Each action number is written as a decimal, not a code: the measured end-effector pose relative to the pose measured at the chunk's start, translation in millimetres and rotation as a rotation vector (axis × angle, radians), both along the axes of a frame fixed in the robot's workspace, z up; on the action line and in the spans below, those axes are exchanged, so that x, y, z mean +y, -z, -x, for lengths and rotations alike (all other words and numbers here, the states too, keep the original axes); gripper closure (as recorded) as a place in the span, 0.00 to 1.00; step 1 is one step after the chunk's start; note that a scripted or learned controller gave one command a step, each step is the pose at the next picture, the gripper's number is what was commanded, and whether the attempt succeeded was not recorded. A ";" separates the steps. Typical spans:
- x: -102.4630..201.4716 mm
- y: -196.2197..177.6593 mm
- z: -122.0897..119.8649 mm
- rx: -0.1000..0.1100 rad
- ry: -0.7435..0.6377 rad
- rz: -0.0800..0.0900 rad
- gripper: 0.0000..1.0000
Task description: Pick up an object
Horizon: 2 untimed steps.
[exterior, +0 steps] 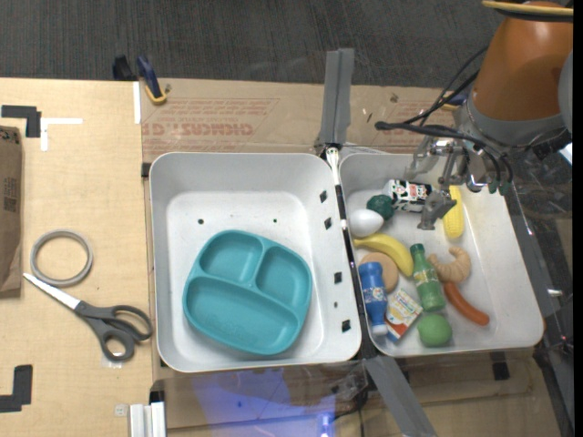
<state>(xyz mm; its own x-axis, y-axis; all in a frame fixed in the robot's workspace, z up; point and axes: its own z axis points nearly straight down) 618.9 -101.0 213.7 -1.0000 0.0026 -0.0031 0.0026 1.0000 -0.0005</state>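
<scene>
even bright light, soft shadows, slight overall blur.

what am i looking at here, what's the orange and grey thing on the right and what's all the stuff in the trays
One camera above a bench looks down at a slant. The orange and grey thing is a robot arm reaching in from the right; its gripper hangs over the right bin, with nothing visibly held. That bin holds toy food: a banana, an egg, a green bottle and more. The left bin holds a teal divided plate. Scissors and a tape roll lie on the bench to the left.
</scene>
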 end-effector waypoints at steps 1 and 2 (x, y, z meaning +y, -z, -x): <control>-30.6 121.5 74.8 0.001 0.225 -0.001 0.00; 5.0 121.3 79.3 -0.001 0.379 -0.001 0.00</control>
